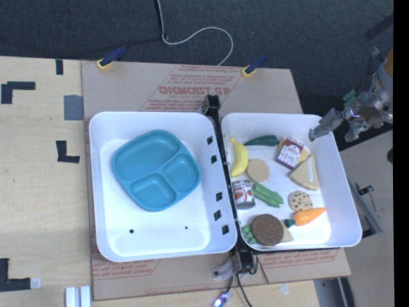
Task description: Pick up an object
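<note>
The right bin [339, 171] holds several toy foods: a yellow banana [239, 157], a green pepper [261, 141], a red and white carton [289, 152], a sandwich wedge [307, 173], a tan round cracker [258, 170], a small can [243, 194], a green pea pod [268, 194], a cookie [298, 201], a carrot [308, 216] and a burger [267, 229]. My gripper [335, 126] hangs over the bin's upper right corner, up and to the right of the carton. Its fingers stand apart with nothing between them.
The left bin [105, 190] holds a blue divided plate [156, 169]. Both bins rest on a cardboard sheet [185, 88] held by clamps. A white cable [192, 37] loops across the dark floor behind.
</note>
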Motion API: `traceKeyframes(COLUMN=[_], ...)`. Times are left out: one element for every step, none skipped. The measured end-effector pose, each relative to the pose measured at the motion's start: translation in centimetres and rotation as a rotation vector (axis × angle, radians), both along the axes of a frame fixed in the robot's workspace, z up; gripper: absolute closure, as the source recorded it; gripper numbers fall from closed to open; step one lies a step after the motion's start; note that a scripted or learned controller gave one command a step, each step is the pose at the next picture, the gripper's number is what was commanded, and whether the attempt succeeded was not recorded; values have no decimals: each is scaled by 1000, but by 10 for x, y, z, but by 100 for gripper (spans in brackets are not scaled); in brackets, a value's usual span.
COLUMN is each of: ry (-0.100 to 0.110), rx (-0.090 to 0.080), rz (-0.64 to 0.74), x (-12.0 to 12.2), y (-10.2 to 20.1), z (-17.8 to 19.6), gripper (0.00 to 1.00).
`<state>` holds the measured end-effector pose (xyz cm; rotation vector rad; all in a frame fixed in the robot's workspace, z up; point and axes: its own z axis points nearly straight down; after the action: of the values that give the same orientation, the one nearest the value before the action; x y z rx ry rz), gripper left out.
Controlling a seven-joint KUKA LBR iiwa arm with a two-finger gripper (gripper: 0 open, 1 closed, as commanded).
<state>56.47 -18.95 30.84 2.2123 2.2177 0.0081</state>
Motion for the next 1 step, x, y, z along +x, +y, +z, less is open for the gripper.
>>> traceKeyframes(ry=[-4], rx=[1], rz=[3], x=[-24], y=[42], z=[112], gripper=[0])
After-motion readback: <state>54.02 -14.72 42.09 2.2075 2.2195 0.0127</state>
